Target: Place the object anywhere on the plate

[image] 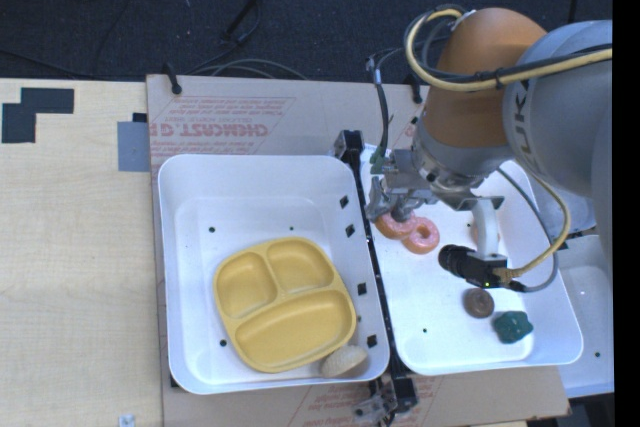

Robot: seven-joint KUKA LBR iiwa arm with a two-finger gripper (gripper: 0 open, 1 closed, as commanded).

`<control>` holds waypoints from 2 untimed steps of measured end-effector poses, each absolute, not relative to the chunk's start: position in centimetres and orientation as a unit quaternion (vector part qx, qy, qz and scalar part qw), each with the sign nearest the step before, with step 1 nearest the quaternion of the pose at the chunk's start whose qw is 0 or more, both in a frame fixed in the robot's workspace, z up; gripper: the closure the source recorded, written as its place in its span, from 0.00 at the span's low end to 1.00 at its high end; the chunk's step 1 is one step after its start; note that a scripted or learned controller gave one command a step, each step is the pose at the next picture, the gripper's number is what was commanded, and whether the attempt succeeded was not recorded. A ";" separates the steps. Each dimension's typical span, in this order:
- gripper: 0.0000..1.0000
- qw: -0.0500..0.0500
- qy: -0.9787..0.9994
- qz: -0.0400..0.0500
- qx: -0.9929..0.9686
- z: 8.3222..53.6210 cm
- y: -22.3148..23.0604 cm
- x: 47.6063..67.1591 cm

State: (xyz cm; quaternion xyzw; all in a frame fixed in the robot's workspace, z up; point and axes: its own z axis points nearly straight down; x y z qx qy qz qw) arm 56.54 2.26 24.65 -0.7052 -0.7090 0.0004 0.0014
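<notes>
The arm enters from the right and its wrist hangs low over the upper left part of the right bin (pixel 560 340), close to the divider between the two bins. The gripper (pixel 398 211) sits directly above a pink ring-shaped donut (pixel 422 235), with a second orange-pink piece (pixel 388 226) touching it on the left; whether the claw is apart, together or clamped on anything cannot be told, since the wrist body hides the tips. Also in the right bin lie a brown round object (pixel 479 303) and, just beside it toward the lower right, a green object (pixel 513 326), both well apart from the donut. A black cable fitting (pixel 465 263) hangs between the donut and the brown object. The left bin (pixel 180 215) holds a yellow three-compartment plate (pixel 285 303), set toward its lower right, tilted relative to the bin walls. A beige round object (pixel 344 361) rests against the plate's lower right rim near the bin corner. The upper and left floor of the left bin is bare, and the plate's compartments carry nothing.
</notes>
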 end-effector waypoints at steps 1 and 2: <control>1.00 0.001 -0.709 0.001 -0.706 23.2 6.8 57.5; 1.00 0.002 -0.709 0.001 -0.705 22.2 12.6 57.6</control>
